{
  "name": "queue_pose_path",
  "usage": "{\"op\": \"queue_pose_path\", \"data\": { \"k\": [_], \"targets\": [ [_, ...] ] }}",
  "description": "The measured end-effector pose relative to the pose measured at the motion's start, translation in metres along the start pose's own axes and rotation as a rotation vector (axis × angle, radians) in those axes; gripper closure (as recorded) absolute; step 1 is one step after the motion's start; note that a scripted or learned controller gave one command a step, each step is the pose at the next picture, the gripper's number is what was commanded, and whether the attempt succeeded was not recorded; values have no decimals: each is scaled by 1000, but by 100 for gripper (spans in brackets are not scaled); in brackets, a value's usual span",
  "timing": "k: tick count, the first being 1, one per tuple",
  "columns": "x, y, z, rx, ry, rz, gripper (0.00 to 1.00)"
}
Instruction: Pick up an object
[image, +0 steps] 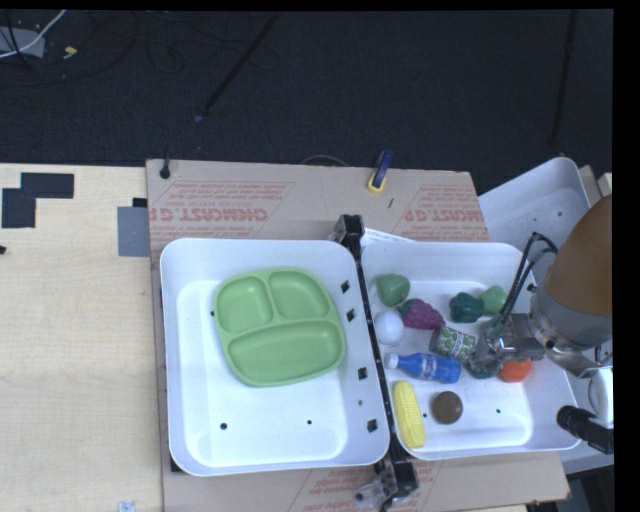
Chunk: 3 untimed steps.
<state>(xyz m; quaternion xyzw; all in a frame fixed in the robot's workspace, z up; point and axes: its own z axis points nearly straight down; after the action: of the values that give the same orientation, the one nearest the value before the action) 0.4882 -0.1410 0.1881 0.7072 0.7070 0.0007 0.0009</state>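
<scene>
Objects are gathered in the right bin (500, 432): a blue bottle (426, 368), a small can (453, 342), an orange ball (516, 371), corn (408, 413) and a brown ball (446, 406). The gripper (486, 358) is lowered from the right among them, between can and orange ball. Whether anything is gripped cannot be told.

green tray (280, 325) | yellow corn (409, 414) | blue bottle (428, 368) | possibly purple grapes (422, 315)
</scene>
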Motion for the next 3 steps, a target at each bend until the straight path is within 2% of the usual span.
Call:
{"op": "queue_pose_path", "data": {
  "k": [1, 2, 3],
  "targets": [
    [-1, 1, -42, 0, 0, 0, 100],
    [41, 20, -33, 4, 3, -4, 100],
    [88, 41, -44, 3, 3, -5, 100]
  ]
}}
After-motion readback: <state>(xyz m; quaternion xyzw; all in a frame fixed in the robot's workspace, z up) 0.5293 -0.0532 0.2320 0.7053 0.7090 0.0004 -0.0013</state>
